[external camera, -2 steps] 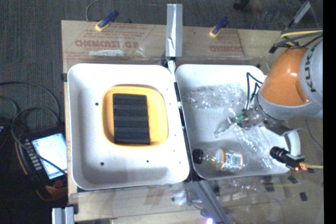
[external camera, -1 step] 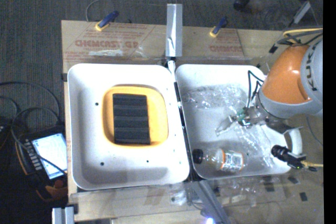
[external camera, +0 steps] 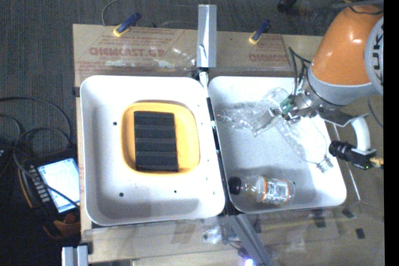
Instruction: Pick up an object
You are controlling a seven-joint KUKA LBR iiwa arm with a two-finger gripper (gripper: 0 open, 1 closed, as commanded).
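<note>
Right bin (external camera: 340,193): it holds the clear things the arm may pick; we think the arm hangs over it because the pick is meant here.
Gripper (external camera: 283,110): it sits low over the back part of the right bin, just by the crumpled clear plastic (external camera: 249,116). We cannot tell its state, as the wrist hides it from above.
Clear plastic: it lies spread from the middle of the right bin toward the right wall. It is see-through on white, so we cannot find its edges surely, and we cannot say if it is one piece or several.
Bottle (external camera: 265,188): a clear bottle with a dark cap and an orange label lies on its side near the front wall of the right bin, apart from the gripper. In our judgement it is not the target now.
Left bin (external camera: 93,152): it holds a yellow tray (external camera: 190,134) with a black ridged block (external camera: 154,141) inside, flat and well apart from the arm.
Arm (external camera: 346,53): the orange band and grey body cover the right rear corner of the bin, so what lies under them is hidden.
Contact: we cannot tell whether the gripper touches the plastic or only hovers beside it.
</note>
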